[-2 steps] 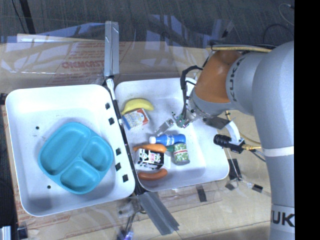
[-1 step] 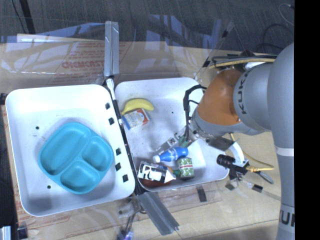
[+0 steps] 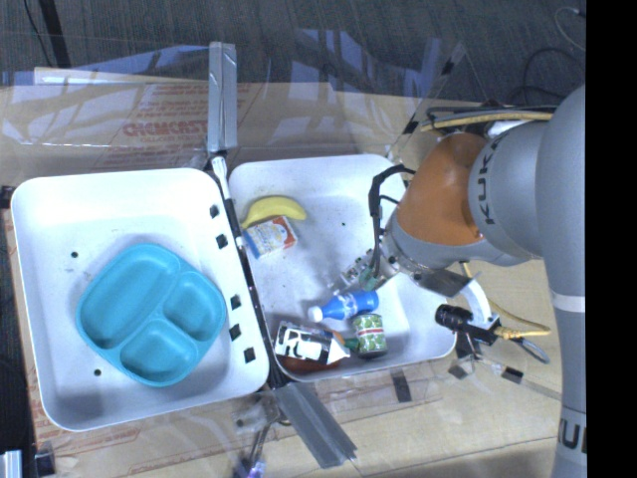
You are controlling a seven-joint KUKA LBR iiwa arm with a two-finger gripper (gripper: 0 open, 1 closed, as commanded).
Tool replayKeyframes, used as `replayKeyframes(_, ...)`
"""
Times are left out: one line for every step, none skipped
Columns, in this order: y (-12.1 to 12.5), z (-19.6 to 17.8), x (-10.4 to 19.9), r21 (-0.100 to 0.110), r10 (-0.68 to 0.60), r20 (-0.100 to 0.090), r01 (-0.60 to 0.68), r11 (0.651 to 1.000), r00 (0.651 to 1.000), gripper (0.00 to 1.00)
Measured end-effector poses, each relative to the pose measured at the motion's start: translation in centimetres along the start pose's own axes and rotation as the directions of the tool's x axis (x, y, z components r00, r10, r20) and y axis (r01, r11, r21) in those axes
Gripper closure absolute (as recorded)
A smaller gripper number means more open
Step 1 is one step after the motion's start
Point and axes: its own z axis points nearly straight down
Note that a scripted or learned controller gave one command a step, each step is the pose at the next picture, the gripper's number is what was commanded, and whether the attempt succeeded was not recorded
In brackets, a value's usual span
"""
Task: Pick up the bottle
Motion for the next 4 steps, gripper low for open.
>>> replayKeyframes(0.0, 0.0, 0.0, 0.000, 0.000, 0.000, 0.000, 1.000, 1.000, 0.00)
replayKeyframes(-1.7, 0.4, 2.9, -0.025, 0.401, 0.010, -0.400, 0.916, 0.916, 0.00)
replayKeyframes(-2.7, -0.2, 3.2, -0.051, 0.432, 0.017, -0.430, 0.901, 0.902, 0.00)
replayKeyframes(-3.7, -3.5, 2.6, -0.035, 0.474, 0.010, -0.474, 0.880, 0.880, 0.00)
